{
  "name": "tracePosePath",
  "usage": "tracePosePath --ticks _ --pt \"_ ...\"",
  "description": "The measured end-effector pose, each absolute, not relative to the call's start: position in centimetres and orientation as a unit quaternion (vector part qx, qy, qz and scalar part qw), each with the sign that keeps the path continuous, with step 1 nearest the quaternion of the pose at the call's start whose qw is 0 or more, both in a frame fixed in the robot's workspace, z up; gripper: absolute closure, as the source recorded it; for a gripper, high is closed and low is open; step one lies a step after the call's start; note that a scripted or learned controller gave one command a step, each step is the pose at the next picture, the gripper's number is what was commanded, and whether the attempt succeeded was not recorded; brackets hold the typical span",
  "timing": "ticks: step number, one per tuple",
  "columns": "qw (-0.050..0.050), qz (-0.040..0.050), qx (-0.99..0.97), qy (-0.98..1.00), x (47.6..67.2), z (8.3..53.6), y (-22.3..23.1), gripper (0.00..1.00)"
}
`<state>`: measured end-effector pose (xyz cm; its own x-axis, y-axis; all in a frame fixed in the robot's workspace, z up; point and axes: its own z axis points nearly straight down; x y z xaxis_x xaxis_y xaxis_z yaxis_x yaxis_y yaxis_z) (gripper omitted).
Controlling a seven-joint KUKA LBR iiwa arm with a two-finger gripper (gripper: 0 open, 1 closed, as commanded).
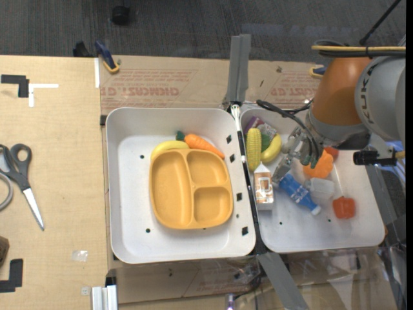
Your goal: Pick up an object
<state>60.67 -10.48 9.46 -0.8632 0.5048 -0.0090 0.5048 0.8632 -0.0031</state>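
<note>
My gripper [295, 165] hangs low over the middle of the right bin [361, 237], open, with nothing between its fingers. Just below it lies a blue bottle [299, 194]. An orange object [321, 165] lies right beside it on the right. A yellow banana-shaped toy [272, 148] and a corn cob [253, 148] lie to its left. A small white carton [262, 186] sits by the bin's left wall. A red-orange cube [344, 207] and a whitish piece [321, 187] lie to the lower right.
The left bin [122, 192] holds a yellow divided plate [191, 188], a carrot [204, 144] and a banana [166, 146]. A purple item [257, 117] peeks out at the right bin's far corner. Scissors [24, 179] lie on the bench at far left.
</note>
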Motion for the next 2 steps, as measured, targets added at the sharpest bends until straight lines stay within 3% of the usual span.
tracePosePath --ticks 2 --pt "-0.001 -0.0001 0.425 0.905 48.3 9.1 -14.4 0.00"
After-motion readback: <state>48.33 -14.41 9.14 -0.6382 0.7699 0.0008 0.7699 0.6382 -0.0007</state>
